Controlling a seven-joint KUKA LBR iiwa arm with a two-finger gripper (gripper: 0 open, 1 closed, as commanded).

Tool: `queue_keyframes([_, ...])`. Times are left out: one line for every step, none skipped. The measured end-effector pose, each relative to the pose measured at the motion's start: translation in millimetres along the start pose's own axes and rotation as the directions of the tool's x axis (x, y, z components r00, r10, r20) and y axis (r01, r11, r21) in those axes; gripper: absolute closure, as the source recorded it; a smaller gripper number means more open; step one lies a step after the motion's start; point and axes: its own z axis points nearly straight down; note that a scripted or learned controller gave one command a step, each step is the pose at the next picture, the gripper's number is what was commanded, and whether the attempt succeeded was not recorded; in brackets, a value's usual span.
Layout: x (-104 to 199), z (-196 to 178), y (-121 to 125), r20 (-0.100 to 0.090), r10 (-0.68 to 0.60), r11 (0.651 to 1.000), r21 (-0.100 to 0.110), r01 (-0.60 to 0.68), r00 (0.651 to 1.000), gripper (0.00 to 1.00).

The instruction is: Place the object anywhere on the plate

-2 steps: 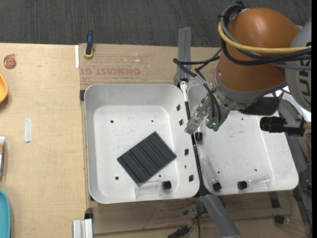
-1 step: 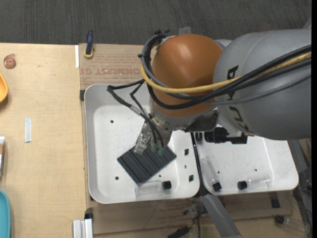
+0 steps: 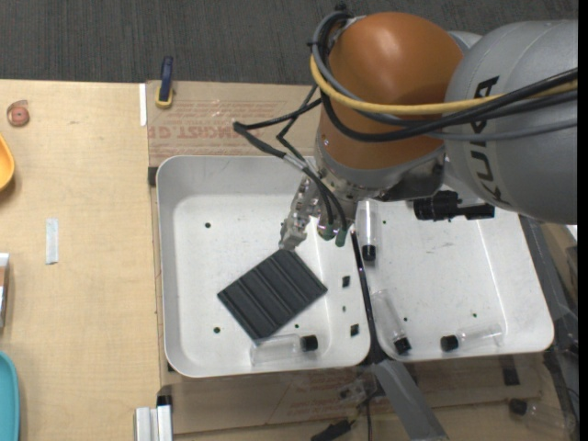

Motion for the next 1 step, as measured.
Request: queue_keyframes([10.0,-26.1,-66.8,-0.001,-0.328,0.945,-0.001,0.328,0.945,1.00])
